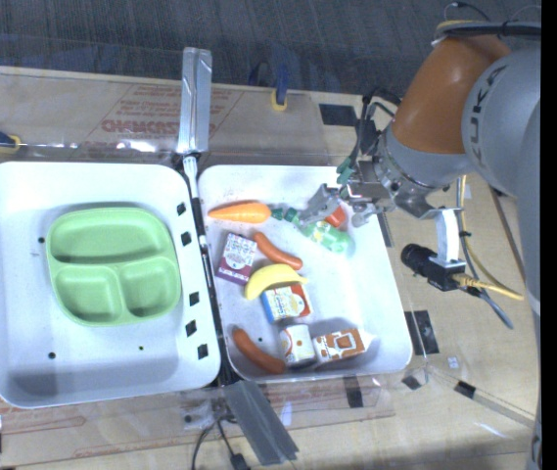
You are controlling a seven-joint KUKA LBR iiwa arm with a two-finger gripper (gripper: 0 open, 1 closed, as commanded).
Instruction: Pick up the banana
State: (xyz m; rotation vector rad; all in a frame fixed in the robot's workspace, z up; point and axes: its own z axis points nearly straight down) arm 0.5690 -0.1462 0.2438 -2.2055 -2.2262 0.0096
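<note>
Lying in the right white plastic bin point(381, 262) is one curved yellow banana point(271, 280), between two smooth reddish sausages point(278, 250) and near three small printed cartons point(286, 305). One metal gripper point(329, 207) is hovering near the bin's back corner, well apart from the banana; its grip I cannot tell. One green three-part tray point(112, 262) is sitting in the left bin point(14, 292).

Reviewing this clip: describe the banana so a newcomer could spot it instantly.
Start at the right-hand white bin, the one crowded with toy food. Near its middle lies the banana, between a sausage above and a small carton below. It is the only yellow, curved piece.
</note>
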